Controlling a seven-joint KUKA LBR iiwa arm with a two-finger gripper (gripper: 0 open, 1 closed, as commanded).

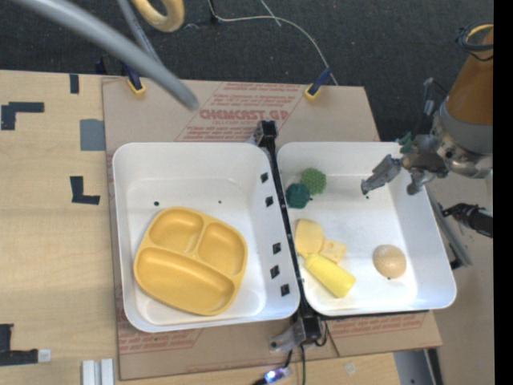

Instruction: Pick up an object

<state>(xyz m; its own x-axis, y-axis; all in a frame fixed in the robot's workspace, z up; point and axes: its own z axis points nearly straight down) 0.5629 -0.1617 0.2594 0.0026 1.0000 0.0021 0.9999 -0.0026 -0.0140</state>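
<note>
**Hovering open over the right bin, nothing taken**

Reaching in from the right, the gripper (394,175) hangs above the far right part of the right bin (417,295) with its two fingers spread apart and nothing between them. One dark finger (375,180) points left and down toward the bin floor; the other sits closer to the wrist.

Nearest the tool, toward the near right of that bin, lies a beige ball-like object (389,261). It looks smooth and rounded, so it would probably roll or squirt out of a pinch unless the fingers close across its widest part from straight above.

Further left, a yellow block (329,274) lies at a slant near the bin's near edge, touching a pale yellow rounded piece (309,236). The block's long flat sides look like the surest hold, taken across its short width; it appears light and fairly stiff.

Against the divider sit a green broccoli-like toy (313,180) and a darker green lump (297,195), just beside each other. Both seem small, light and bumpy, giving decent friction, though their closeness to the wall leaves little finger room.

In the left bin (128,175) rests a yellow divided plate (190,258), broad and shallow, awkward for a pinch except at its rim.
</note>
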